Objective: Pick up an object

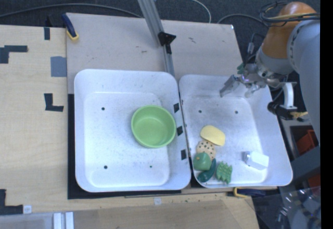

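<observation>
My gripper hangs over the far edge of the right bin, fingers spread apart with nothing between them. Well in front of it, near the bin's front left, lie a yellow piece, a spotted tan piece, a green round toy and a green leafy piece. A small white block rests at the front right. A green bowl sits in the left bin.
A slanted metal pole with a black clamp stands behind the bins. Cables run across the dark floor at the back. A blue and yellow clamp sits at the bench's far left corner.
</observation>
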You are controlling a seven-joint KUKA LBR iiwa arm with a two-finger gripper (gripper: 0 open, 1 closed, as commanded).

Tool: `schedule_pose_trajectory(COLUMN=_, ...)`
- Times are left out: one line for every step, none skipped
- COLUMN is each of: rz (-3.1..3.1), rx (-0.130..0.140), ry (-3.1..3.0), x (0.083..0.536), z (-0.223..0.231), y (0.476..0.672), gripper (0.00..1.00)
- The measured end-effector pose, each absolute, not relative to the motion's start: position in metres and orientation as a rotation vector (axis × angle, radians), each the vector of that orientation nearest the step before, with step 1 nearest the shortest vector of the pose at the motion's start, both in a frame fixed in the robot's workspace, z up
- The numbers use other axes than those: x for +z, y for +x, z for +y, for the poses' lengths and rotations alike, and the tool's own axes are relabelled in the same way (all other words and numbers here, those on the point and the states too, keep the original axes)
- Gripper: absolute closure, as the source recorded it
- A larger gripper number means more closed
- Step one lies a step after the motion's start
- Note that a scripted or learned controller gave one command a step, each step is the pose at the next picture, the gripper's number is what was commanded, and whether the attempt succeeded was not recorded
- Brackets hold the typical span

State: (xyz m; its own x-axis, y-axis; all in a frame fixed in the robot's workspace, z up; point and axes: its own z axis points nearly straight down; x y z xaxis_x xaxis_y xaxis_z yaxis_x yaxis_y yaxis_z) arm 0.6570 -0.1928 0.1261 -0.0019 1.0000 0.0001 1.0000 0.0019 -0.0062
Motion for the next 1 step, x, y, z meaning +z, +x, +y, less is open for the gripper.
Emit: schedule_pose_trajectory(rz=-2.224, rx=0.006, ry=-2.217, x=0.0859, z=-0.1917, y=0.6563, gripper=0.00)
